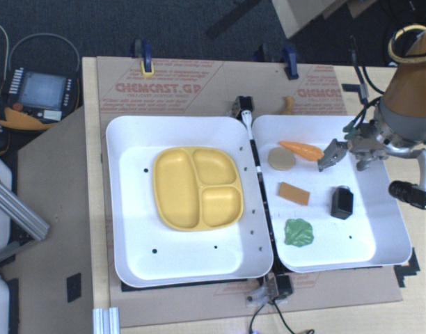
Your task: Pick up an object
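The right bin (380,252) holds several small objects: an orange carrot (301,149), a tan round disc (282,158), a brown block (294,193), a black block (342,202) and a green leafy lump (298,232). My gripper (346,157) hangs over the upper right part of this bin, just right of the carrot's tip and above the black block. Its two fingers are spread open with nothing between them.
The left bin (129,242) carries a yellow divided plate (198,186). A black divider rail (258,179) runs between the bins. The arm's grey body and orange band (408,92) enter from the right. Blue clamps (147,58) sit at the board's far edge.
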`<state>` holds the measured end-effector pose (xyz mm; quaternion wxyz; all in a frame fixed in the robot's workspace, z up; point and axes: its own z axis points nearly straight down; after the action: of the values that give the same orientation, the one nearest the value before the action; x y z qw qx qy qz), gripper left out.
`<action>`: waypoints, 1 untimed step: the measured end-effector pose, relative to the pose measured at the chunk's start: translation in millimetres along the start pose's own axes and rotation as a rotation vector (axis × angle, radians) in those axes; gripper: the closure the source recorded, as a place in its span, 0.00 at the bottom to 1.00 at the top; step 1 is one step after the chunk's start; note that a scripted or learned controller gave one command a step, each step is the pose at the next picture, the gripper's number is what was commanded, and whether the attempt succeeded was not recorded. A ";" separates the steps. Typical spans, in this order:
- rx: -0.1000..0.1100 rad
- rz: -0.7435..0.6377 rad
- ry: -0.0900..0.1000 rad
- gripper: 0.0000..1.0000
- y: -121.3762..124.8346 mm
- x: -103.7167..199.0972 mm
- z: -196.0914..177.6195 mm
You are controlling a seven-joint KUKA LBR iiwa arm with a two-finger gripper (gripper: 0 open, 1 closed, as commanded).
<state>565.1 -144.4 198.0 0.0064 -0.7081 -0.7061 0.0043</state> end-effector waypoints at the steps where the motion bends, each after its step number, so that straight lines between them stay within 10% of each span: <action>1: -0.014 -0.003 -0.002 0.00 3.0 0.3 -7.2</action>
<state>568.2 -144.1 205.2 0.0007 -0.7070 -0.7072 0.0002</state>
